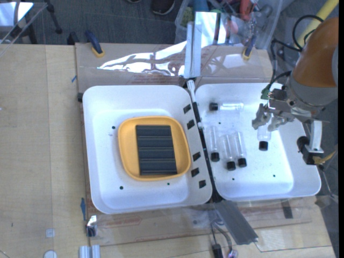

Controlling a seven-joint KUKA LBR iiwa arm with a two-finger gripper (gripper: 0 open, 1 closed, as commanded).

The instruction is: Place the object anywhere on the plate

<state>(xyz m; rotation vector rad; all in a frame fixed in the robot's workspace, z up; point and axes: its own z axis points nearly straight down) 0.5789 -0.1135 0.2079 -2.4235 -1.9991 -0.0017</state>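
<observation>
Bench [37, 144] – pale wood, bearing two shallow white bins side by side.

Left bin [102, 187]: one yellow plate [126, 155], rounded-square, near the bin's middle; a dark ribbed rectangular block [156, 149] lies flat on it.

Right bin [279, 181]: several clear vials with black caps. Three vials [228, 152] lie close together near the bin's middle, caps toward the near edge; one more vial [226, 107] lies crosswise near the far edge, cap to the left; a small black-capped piece [263, 144] sits just below the gripper.

Gripper [264, 123] – over the right bin's right half, on the grey arm with its orange band [322, 52]; whether it is parted or closed cannot be told, and nothing is seen gripped in it
</observation>
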